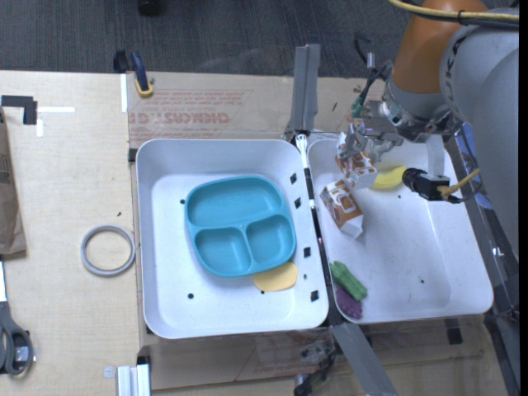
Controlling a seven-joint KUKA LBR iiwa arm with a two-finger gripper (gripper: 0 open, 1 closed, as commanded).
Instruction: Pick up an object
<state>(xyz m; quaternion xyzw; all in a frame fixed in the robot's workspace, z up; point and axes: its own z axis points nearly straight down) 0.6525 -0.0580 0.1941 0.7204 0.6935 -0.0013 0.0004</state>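
My gripper hangs over the far left corner of the right bin. Directly under its tip lies a small orange and white pack; whether the two touch is unclear. A brown and white carton lies just in front of that pack, near the bin's left wall. A yellow banana-like piece rests to the right of the gripper. At the bin's near left corner a green pickle sits beside a purple bunch.
The left bin holds a blue divided plate with a yellow piece at its near edge. A grey divider post stands between the bins at the back. A tape ring lies on the bench at the left.
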